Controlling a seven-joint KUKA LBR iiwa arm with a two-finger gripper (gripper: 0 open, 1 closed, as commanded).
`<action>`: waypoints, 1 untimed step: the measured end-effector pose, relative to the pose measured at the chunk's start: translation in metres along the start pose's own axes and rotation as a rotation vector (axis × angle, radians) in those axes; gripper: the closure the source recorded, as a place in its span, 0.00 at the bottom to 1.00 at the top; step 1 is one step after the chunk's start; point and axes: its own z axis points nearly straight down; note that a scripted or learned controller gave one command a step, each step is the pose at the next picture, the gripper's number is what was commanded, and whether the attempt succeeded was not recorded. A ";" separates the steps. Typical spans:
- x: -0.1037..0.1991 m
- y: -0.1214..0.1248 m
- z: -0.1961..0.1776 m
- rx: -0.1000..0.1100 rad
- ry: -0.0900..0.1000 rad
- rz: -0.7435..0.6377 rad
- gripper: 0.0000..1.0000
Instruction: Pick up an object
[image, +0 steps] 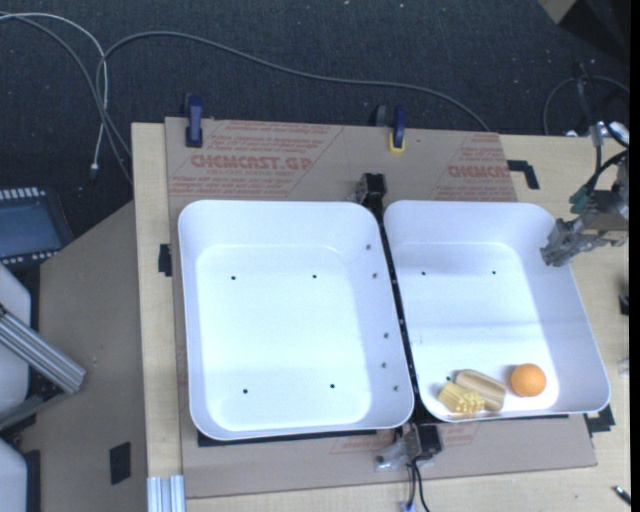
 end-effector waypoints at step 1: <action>0.068 -0.033 -0.046 -0.003 0.001 -0.004 1.00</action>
